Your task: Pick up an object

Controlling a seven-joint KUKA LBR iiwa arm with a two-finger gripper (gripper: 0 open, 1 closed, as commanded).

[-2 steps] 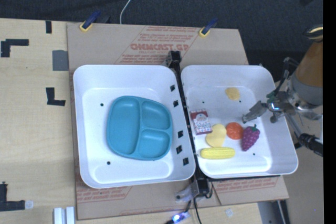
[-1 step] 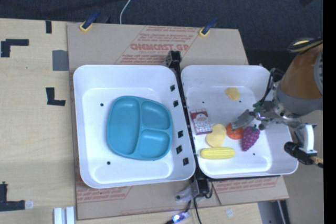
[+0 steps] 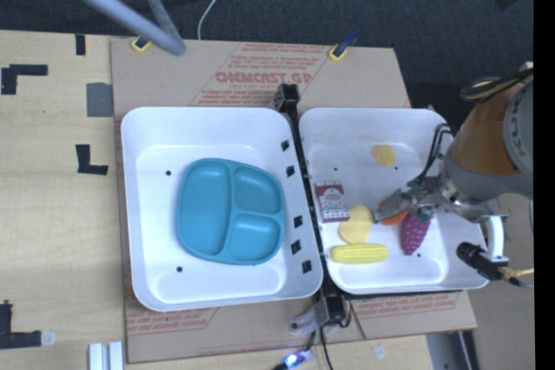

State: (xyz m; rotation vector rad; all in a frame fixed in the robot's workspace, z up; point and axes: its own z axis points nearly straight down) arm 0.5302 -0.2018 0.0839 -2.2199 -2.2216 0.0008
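From the fixed camera above the worktop, we see the arm reaching in from the right of the frame, its hand (image 3: 397,205) low inside the right bin (image 3: 347,127), right of centre in the picture. We judge the step in hand to be the approach to a grasp, with nothing lifted yet. Whether the hand is spread or closed we cannot tell, and no object shows clearly between its tips. Just at the hand lie a purple grape bunch (image 3: 414,233), knobbly and tapering, and a small orange piece (image 3: 395,219) partly hidden beneath it. Close to the left sit a smooth, rounded yellow lump (image 3: 355,226), a ridged yellow corn cob (image 3: 359,253) lying flat, and a small red and white carton (image 3: 330,200); a pale yellow disc (image 3: 384,155) rests apart, higher in the bin. The left bin (image 3: 139,134) holds a glossy blue divided plate (image 3: 230,210). The next move, as we judge it, calls for settling on one toy, likely the grapes or orange piece, closing squarely, and lifting straight so neighbours stay put.
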